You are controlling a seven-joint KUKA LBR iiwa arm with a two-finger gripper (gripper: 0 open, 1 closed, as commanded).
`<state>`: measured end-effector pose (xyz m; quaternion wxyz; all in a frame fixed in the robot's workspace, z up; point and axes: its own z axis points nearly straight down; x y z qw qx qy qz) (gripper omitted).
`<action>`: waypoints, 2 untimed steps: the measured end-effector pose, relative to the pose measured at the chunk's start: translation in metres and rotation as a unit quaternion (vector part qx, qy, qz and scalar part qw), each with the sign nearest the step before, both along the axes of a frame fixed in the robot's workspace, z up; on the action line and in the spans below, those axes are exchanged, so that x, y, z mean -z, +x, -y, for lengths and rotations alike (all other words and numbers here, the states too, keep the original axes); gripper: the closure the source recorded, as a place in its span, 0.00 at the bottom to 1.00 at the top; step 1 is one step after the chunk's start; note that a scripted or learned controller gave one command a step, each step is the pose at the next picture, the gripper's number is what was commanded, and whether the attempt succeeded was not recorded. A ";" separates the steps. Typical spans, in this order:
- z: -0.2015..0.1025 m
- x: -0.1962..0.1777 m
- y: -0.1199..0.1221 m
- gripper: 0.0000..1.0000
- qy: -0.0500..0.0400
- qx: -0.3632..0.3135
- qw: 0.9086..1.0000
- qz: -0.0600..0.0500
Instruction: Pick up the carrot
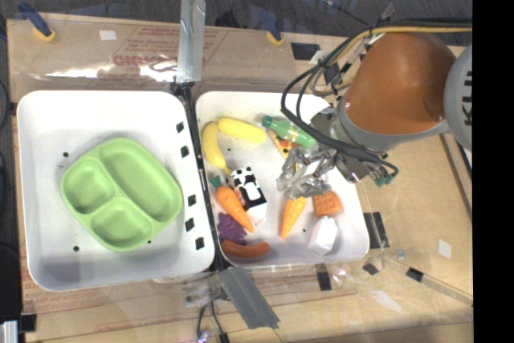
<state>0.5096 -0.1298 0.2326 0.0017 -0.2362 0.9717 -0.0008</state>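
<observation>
Two orange carrots lie in the right bin (273,102). One carrot (291,215) points down toward the front wall, right beneath my gripper (301,179). The other carrot (234,207), with a green top, lies slanted beside a black and white toy cow (248,186). My gripper hangs just above the thick end of the first carrot, its metal fingers (290,170) spread a little; nothing shows between them.
The right bin also holds two yellow bananas (229,135), a green bottle-like toy (287,130), an orange waffle piece (327,204), a white block (324,235), a purple piece (231,228) and a brown sausage (246,251). The left bin holds a green divided plate (120,190).
</observation>
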 end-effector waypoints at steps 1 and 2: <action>0.000 0.000 0.000 0.00 0.000 0.000 1.000 0.000; 0.035 0.114 -0.002 0.00 -0.002 0.053 0.999 0.008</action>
